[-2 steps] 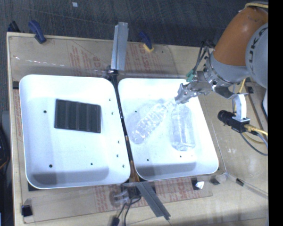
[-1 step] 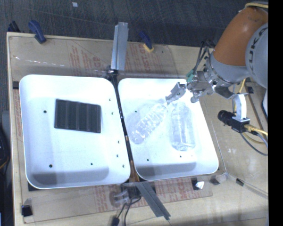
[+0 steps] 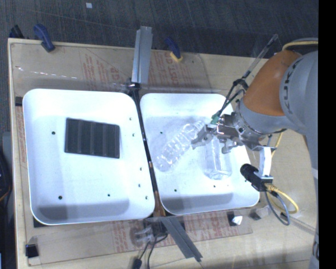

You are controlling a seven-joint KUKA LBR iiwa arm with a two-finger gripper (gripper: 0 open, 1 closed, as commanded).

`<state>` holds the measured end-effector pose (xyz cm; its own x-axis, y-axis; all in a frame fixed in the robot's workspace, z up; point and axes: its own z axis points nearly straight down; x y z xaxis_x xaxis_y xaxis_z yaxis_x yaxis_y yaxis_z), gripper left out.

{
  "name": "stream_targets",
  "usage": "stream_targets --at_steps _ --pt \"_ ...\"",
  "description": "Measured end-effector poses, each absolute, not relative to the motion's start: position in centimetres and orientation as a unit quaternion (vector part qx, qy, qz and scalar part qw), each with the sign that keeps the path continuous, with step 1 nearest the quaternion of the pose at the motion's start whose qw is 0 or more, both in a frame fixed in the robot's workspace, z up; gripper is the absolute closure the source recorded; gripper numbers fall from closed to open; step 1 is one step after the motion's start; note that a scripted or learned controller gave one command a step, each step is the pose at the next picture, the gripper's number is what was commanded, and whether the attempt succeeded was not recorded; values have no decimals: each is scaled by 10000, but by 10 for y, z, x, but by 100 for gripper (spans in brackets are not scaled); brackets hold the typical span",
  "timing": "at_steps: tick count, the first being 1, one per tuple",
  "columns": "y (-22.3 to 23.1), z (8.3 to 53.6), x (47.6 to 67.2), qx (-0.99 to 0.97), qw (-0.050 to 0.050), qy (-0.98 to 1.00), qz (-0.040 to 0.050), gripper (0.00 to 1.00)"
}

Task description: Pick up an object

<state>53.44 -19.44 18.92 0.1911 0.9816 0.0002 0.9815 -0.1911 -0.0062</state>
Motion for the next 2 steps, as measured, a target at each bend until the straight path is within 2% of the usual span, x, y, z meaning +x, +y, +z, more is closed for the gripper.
stream_targets --at_steps 1,2 --pt "-185 202 599 -7865 10 -6176 7 0" --pt "-192 245 527 -7963 13 -6049 3 0"
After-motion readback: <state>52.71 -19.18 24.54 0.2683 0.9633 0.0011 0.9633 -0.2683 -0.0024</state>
